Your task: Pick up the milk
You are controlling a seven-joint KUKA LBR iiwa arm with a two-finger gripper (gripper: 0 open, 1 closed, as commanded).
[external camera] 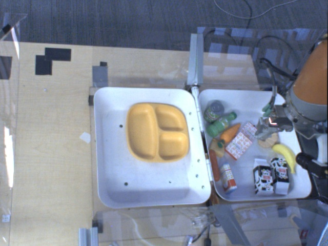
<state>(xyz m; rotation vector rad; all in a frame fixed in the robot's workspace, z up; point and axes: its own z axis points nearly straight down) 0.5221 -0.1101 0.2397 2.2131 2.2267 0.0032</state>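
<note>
1. Milk cartons (pixel 271 177), two side by side, sit at the near edge of the right bin (pixel 302 192).
2. Beyond the cartons: banana (pixel 285 155), carrot (pixel 229 133), green bottle (pixel 221 123), can (pixel 214 108).
3. Gripper (pixel 267 128) hovers beyond the cartons; its opening can't be judged.
4. Left bin (pixel 110 152) holds a yellow tray (pixel 156 131).

Black-and-white cow-patterned milk (pixel 271 178), yellow banana (pixel 286 156), mustard tray (pixel 156 131), white bins (pixel 110 152).

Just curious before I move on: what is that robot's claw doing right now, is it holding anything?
Gripper: over the right bin, nothing seen held; open or closed cannot be told. Milk lies apart.
</note>
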